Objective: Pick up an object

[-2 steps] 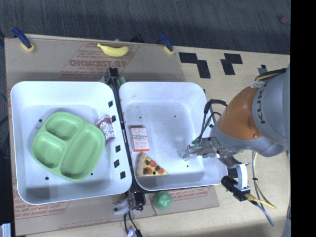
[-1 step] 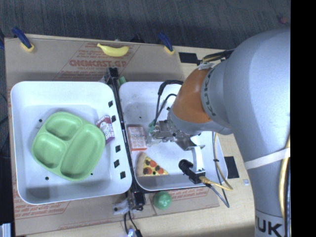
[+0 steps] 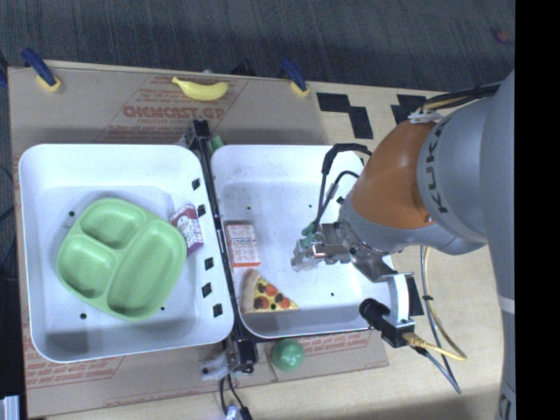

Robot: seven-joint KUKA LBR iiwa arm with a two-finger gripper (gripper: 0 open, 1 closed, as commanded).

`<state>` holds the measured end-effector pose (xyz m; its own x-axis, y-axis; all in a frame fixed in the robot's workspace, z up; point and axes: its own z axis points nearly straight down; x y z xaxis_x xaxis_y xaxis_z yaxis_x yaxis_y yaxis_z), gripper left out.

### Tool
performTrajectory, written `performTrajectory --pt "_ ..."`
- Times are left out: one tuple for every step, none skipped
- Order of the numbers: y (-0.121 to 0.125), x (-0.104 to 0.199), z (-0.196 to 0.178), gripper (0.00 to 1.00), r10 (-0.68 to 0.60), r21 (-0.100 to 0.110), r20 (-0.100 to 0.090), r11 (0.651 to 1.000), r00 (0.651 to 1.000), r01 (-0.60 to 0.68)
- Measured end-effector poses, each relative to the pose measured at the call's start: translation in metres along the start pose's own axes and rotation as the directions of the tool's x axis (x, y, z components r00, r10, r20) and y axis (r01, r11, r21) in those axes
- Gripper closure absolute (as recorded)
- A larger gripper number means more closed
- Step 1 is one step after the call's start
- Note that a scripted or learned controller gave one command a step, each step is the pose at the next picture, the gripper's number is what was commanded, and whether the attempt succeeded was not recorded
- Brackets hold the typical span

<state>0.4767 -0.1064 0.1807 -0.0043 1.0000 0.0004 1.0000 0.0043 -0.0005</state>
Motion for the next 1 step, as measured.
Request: performTrajectory --pt "-0.0004 -0.0519 -0.0071 1.00 0.000 0.000 0.001 1.000 1.000 0.000"
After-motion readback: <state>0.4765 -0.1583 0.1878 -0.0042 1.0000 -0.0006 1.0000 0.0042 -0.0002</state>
